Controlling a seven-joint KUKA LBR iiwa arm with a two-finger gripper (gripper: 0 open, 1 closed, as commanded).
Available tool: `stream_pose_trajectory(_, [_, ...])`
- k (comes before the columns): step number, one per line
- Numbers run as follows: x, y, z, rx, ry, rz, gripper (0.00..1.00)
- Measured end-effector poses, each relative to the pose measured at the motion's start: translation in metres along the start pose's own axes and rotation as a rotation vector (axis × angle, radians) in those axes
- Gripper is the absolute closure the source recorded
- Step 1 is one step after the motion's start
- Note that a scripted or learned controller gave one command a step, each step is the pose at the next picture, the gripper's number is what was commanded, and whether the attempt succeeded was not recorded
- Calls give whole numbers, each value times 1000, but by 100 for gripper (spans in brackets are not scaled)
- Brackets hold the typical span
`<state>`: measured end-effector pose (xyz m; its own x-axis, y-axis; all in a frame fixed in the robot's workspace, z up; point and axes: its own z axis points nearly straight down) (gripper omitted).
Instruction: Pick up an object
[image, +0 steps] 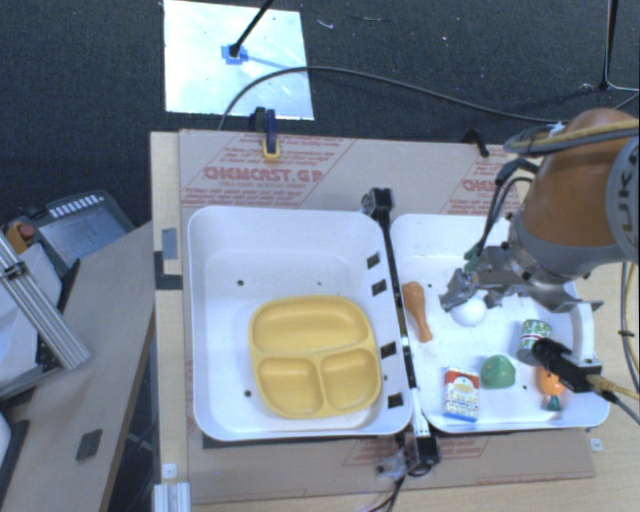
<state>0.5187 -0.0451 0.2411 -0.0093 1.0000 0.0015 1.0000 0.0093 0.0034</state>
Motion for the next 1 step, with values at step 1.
stream_pose_trajectory(1, [46,-6,-4,2,1,0,100])
